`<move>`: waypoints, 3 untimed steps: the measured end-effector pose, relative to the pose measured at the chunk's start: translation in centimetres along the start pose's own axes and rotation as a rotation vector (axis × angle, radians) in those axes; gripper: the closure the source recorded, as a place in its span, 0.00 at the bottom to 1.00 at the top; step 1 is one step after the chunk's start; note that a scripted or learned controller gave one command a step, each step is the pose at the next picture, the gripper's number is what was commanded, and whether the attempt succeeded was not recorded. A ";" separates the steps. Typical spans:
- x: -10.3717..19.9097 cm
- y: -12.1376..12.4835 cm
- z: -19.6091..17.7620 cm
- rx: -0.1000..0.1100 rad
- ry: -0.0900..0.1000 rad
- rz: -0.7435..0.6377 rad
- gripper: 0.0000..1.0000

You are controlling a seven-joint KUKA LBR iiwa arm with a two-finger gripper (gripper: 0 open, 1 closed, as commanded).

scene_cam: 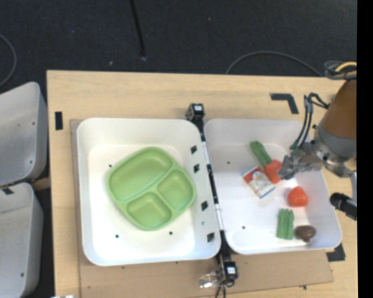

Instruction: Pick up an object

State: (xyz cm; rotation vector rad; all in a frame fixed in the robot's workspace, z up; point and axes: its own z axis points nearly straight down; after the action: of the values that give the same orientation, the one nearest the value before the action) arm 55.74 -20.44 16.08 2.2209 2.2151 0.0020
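Gripper [288, 166] sits low in the right bin [236, 228], right of frame centre; its opening cannot be judged. An orange-tipped green object [265, 161] lies touching its left side, above a small carton [259, 182].

Two white bins [87, 166] sit on a pale tan bench [143, 92]; the left one holds a light green divided plate [151, 188]. The right bin holds a green stick with an orange-red end [264, 160], a red-and-white packet [259, 182], a red ball [298, 197], a green block [285, 223] and a dark brown lump [305, 233]. The arm [339, 120] is grey with an orange band.
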 end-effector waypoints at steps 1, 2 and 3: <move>0.7 0.6 -5.6 -0.001 0.000 -0.006 1.00; 1.4 0.4 -10.4 -0.002 0.000 -0.006 1.00; 6.7 -1.2 -10.2 0.003 0.003 -0.009 1.00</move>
State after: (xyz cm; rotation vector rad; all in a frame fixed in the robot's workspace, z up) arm 54.55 -13.68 26.25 2.2143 2.2279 0.0015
